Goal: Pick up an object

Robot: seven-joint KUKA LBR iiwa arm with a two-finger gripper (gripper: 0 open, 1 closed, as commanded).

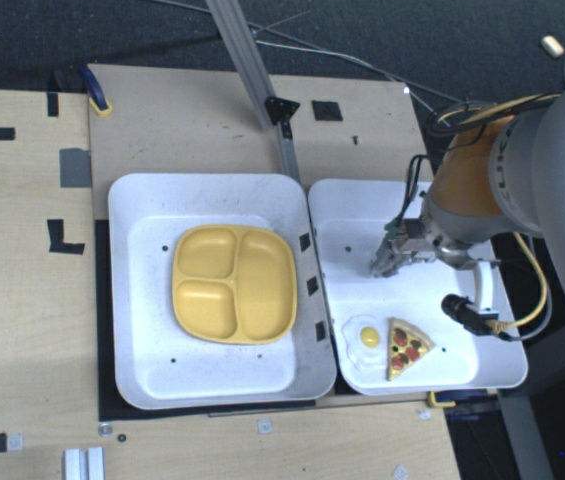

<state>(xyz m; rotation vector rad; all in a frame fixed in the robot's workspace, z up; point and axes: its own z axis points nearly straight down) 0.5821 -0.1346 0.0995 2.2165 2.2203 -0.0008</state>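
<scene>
I see two candidates for the pick, both in the right bin: a pizza slice and a fried egg. Taking the pizza slice as my landmark, it lies flat on the bin floor near the front wall, its crust end toward the arm side and its tip pointing toward the front edge (red topping spots are plain on it). The fried egg sits just beside the slice, on the side toward the left bin; I cannot tell if the two are touching.

The gripper is up-frame from the pizza slice, well apart from it, low over bare bin floor in the back half of the same bin. Its dark fingers point toward the left bin, and nothing shows between them; whether they are spread or closed I cannot tell from this slant. The grey arm with its orange band reaches in behind it.

Farther from the slice, across the divider, the left bin holds a yellow compartment plate lying flat near its middle, with three sections.
</scene>
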